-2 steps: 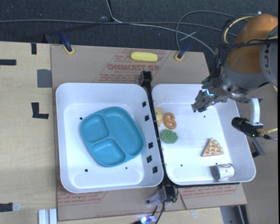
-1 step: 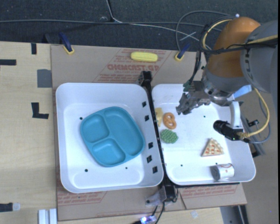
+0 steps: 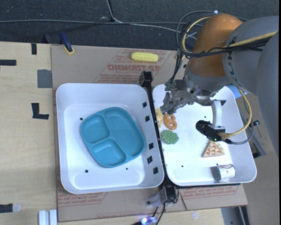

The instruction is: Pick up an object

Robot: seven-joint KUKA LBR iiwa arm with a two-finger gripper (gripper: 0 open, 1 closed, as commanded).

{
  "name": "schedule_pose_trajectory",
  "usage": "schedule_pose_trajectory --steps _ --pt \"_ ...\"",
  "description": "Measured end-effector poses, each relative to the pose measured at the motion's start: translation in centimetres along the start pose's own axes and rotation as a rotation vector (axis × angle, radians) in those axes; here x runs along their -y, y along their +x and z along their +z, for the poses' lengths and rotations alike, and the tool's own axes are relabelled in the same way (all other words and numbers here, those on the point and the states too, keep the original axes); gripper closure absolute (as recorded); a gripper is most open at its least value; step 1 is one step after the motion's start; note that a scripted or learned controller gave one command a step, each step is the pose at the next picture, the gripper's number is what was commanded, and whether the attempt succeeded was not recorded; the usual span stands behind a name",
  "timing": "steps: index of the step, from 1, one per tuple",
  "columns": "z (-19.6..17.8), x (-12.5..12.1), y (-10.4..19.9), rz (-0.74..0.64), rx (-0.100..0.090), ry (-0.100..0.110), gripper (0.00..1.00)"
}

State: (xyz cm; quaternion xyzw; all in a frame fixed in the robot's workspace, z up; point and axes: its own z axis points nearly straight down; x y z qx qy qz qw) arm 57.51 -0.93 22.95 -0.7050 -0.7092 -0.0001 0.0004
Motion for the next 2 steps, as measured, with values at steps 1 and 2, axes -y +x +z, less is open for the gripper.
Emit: schedule_pose_trajectory --steps 1,2 --pt "-0.4 0.2 5.7 0.000 0.000 0.001 1.00" --pt "0.6 0.6 10.3 0.002 0.001 0.003 1.00"
